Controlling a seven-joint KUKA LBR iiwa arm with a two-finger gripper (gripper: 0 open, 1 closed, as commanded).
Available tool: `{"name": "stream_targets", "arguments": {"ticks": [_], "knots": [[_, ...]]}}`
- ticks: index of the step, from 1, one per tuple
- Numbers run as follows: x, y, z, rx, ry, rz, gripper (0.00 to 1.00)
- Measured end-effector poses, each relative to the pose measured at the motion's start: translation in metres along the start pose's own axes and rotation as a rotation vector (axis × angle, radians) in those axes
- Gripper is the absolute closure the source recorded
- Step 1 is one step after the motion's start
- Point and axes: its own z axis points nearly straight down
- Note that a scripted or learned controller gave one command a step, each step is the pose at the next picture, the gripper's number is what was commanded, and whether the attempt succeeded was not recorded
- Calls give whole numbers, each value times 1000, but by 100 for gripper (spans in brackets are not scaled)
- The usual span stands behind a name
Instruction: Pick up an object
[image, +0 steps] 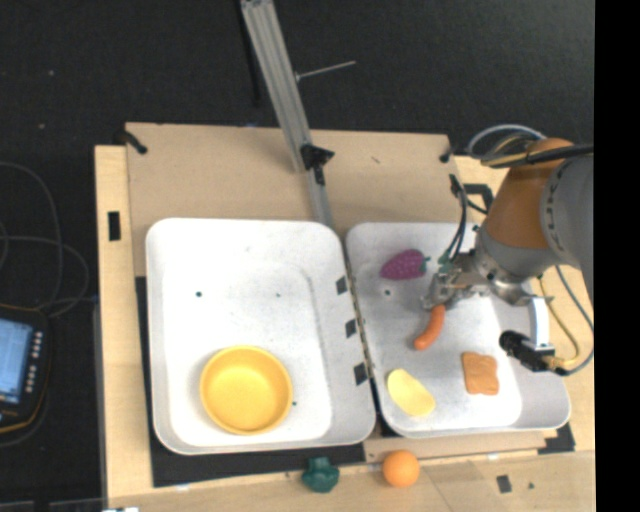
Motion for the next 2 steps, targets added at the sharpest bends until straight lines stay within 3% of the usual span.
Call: {"name": "stream_targets", "arguments": {"ticks": [2], "knots": [[14, -3, -115, -5, 0, -9, 100]]}}
